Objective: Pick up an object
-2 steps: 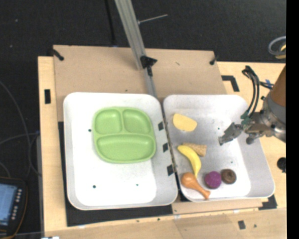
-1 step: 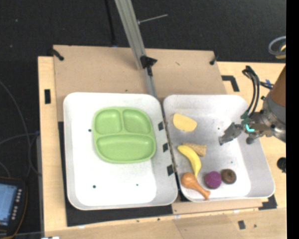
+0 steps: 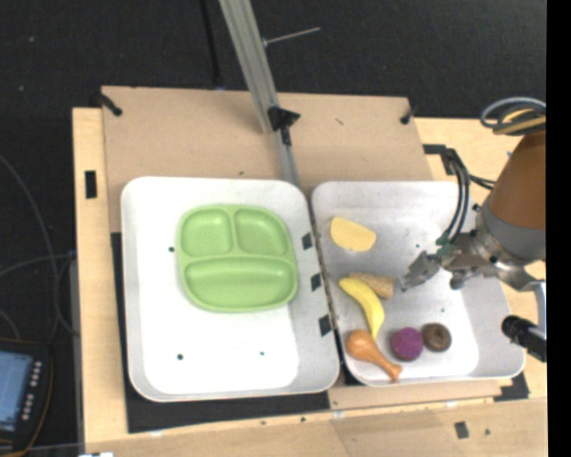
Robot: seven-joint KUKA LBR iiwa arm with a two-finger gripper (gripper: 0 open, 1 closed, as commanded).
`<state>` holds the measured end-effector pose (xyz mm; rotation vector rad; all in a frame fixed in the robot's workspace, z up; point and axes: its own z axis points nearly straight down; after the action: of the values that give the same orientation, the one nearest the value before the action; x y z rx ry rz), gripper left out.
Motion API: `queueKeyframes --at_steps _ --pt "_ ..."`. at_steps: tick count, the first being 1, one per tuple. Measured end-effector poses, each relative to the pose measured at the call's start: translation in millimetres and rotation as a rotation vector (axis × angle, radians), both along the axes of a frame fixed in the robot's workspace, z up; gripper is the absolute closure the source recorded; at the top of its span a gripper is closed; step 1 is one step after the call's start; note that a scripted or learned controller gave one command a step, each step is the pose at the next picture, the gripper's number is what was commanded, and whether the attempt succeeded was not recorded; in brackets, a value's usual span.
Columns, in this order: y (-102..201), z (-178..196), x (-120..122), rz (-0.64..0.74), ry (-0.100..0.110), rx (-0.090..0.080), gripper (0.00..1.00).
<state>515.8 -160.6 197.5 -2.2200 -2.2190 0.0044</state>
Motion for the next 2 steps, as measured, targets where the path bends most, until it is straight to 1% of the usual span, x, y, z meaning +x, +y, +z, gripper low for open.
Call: queueKeyframes --at_steps 1,2 --pt "6 -45 2 -0.002 -0.001 0.000 0.00" --pt "5 -97 1 -0.001 -0.001 -0.001 0.00"
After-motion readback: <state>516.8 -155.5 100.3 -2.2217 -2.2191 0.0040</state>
